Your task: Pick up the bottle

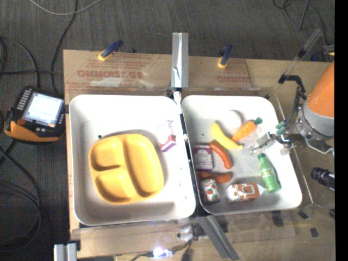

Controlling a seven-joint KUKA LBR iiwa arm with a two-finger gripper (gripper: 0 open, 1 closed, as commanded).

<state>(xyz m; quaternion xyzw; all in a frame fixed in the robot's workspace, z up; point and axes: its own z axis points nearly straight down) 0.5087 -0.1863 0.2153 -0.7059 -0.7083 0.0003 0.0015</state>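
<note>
While nothing is sitting between its fingers, the gripper is hanging over the right bin, near that bin's right wall, and how far apart the fingers are standing I cannot tell from where I am looking.

Far off to the gripper's left, a yellow divided tray is lying in the left bin, and a small pink thing is resting just off the tray's upper right corner, too small for me to name.

Closer to the gripper, in the right bin, a dark red can is lying beside a sausage, with a banana touching the sausage's upper end. A carrot is lying just left of and slightly above the gripper, tilted.

Below and to the left of the gripper, a small jar and a carton are sitting along the bin's near edge.

Just beneath the gripper, the green bottle is lying on its side on the bin floor, cap end pointing up toward the fingers, close to them but apart.
</note>
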